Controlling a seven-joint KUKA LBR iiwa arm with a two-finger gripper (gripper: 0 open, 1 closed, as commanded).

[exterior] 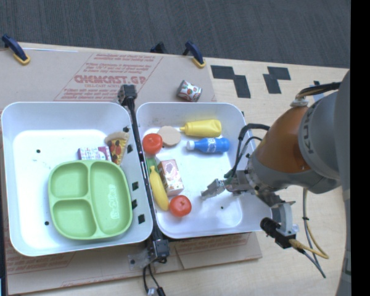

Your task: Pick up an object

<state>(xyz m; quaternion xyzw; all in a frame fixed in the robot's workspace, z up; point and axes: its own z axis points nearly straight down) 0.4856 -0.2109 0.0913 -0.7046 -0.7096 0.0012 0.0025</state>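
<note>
Approach step, by the look of it: tool (211, 189) low in right bin (234, 222), nothing between fingers, whether apart or together impossible to tell. Next: close onto nearby tomato (180, 206).

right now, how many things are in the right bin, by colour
red: 2, tomato and tomato
yellow: 2, mustard bottle and banana
blue: 1, bottle
tan: 1, round disc
pink: 1, carton
total: 7
</note>
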